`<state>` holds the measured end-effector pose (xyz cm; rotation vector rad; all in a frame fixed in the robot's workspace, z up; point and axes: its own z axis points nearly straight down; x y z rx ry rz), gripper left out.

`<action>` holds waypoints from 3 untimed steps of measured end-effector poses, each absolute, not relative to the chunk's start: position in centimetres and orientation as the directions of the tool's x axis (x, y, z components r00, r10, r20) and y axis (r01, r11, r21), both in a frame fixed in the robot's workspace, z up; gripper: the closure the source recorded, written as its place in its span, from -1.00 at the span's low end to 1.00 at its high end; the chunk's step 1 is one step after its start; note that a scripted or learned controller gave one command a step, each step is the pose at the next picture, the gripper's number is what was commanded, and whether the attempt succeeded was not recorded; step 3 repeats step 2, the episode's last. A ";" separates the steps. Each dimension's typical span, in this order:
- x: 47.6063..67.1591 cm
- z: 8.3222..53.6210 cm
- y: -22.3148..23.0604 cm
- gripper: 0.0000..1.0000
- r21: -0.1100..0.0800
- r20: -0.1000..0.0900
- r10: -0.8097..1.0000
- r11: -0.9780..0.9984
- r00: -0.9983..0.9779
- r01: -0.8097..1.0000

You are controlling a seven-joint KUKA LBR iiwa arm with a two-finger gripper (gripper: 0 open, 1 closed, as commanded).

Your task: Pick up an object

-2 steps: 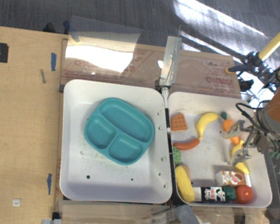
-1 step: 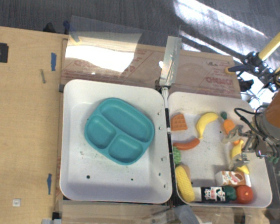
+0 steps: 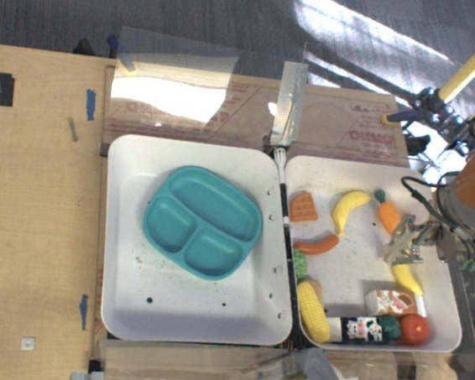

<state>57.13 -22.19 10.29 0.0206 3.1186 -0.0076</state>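
A light wooden counter (image 3: 31, 231) is seen carrying two shallow white bins side by side. The left bin (image 3: 116, 299) is being occupied by a teal divided plate (image 3: 204, 221). In the right bin (image 3: 451, 321), a waffle piece (image 3: 303, 207) is lying at ten o'clock, a banana (image 3: 349, 208) at twelve, a carrot (image 3: 388, 216) at one, a red sausage (image 3: 317, 244) near the centre, a corn cob (image 3: 312, 311) at seven, and a dark bottle (image 3: 368, 329) and a tomato (image 3: 414, 328) at five. The end effector (image 3: 407, 245) is being held at three o'clock, just above a small yellow piece (image 3: 408, 279); whether it is released or clenched cannot be told.
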 end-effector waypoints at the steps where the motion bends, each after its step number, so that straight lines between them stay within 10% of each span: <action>1: 57.1 10.2 -22.2 -1.00 -0.004 -0.021 0.013 1.000 -1.000 0.013; 3: 56.0 8.9 -22.0 -1.00 0.001 -0.009 0.073 0.997 -0.997 0.073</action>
